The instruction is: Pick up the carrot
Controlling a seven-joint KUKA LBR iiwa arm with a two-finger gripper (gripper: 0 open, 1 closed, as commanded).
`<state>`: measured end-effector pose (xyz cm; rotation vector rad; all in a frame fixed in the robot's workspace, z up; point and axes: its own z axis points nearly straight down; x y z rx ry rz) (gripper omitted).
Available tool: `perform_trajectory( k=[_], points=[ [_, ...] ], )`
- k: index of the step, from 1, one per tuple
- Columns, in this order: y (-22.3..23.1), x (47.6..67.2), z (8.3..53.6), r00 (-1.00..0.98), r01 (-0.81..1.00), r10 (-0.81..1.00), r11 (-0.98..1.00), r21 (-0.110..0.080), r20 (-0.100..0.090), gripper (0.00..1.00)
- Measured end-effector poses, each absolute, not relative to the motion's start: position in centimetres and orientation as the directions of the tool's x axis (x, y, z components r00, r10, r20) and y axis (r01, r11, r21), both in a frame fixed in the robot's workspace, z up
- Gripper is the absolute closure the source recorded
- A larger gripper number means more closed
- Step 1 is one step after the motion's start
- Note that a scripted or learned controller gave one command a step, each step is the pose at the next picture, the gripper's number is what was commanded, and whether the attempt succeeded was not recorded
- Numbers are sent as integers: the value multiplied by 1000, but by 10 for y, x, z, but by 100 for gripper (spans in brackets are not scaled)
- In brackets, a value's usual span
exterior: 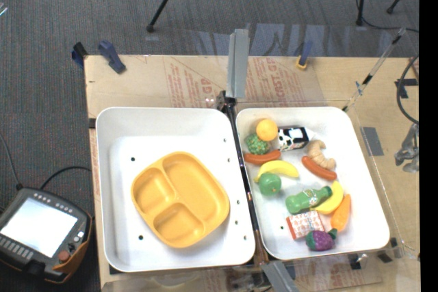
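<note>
Toys are crowding the right shallow white bin (356,147) in the lower right of the frame. The small orange plastic carrot (341,212) is lying near that bin's right wall, touching the yellow banana (333,198) beside the green bottle (307,200), just above the purple grapes (320,240). The left white bin (113,126) is holding a yellow compartmented plastic plate (179,198). Whether the gripper's fingers are apart or together, I cannot tell.
</note>
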<state>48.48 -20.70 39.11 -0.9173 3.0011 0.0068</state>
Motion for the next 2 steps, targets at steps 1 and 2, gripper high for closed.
perform_trajectory(
  k=[1, 2],
  points=[
    [-208, 486, 400, -832, -554, -554, 832, 3, -8, 100],
    [-209, 487, 409, -836, -549, -548, 836, 4, -11, 100]
  ],
)
